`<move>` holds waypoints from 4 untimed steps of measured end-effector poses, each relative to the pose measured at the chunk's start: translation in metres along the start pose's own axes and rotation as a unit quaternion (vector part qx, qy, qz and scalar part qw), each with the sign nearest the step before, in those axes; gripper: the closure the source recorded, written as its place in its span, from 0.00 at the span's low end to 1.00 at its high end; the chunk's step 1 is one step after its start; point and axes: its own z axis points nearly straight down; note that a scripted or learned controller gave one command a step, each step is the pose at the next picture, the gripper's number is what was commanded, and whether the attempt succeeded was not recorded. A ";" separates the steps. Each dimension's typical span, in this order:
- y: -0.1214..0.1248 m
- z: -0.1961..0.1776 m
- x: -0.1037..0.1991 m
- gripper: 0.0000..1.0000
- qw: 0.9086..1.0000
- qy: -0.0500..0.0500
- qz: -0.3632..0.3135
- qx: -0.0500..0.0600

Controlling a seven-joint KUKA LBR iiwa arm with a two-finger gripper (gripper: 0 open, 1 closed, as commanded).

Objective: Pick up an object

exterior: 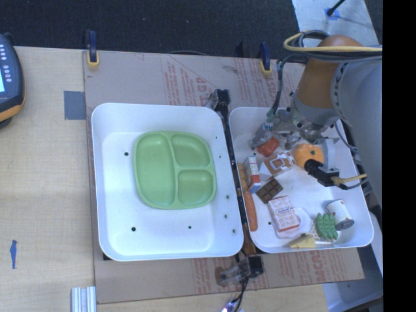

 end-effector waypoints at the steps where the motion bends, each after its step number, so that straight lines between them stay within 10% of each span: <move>1: 0.013 -0.001 0.007 0.00 1.000 0.000 -0.001 -0.003; 3: 0.003 0.000 0.019 0.00 1.000 0.000 -0.002 0.000; 4: 0.003 -0.011 0.017 1.00 1.000 0.000 -0.003 0.000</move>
